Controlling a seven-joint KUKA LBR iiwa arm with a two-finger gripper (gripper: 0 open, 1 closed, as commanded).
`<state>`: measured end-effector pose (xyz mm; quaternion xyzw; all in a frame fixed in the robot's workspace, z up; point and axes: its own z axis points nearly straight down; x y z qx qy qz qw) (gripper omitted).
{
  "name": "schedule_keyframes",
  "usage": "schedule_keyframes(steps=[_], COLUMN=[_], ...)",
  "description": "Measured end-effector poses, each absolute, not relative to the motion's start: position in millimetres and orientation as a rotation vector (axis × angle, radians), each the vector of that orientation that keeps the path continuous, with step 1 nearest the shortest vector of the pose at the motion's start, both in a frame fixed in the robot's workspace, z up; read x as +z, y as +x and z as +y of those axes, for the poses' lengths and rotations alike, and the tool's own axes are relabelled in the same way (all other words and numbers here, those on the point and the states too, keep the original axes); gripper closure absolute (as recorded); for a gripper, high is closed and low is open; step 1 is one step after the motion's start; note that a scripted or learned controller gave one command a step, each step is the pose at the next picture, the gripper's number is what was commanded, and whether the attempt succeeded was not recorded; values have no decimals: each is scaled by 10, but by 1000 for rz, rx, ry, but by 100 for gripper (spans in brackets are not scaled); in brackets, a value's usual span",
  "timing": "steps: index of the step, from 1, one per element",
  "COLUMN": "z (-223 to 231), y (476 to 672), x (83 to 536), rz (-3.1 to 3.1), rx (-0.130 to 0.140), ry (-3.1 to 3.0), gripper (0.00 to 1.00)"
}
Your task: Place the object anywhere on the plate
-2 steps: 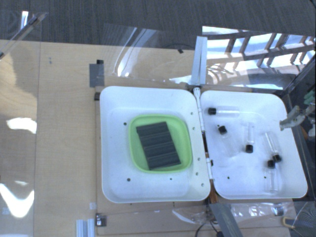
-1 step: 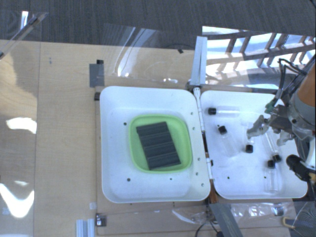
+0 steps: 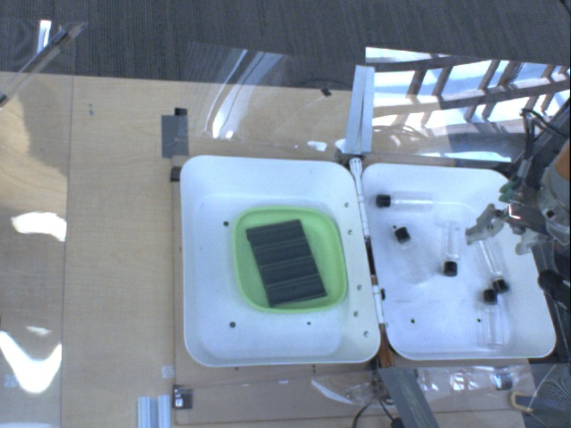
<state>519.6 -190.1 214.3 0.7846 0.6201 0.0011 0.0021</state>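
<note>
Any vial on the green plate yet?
No. The plate in the left bin bears a dark ribbed block; vials lie in the right bin.

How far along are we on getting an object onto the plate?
Done: nothing from the right bin; the green plate carries just a dark ridged block. In hand: the gripper sits over the right bin by the clear vials. Left: pick one, carry it over, set it down.

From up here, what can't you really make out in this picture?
- Gripper: small and half cut by the right edge; finger state unclear.
- Clear vials in the right bin: transparent on white, so outlines and exact count are uncertain.
- Dark ridged block on the green plate: identity unclear.
</note>
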Motion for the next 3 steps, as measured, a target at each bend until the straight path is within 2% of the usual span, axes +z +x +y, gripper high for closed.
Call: schedule_keyframes(steps=[1, 2, 3], z=[-1916, -1998, -1402], y=[4906, 4892, 4888], x=[2790, 3293, 2763], rz=[1933, 1858, 1641], rx=[6, 8, 4], ry=[2468, 2522, 2676], gripper=[0, 0, 0])
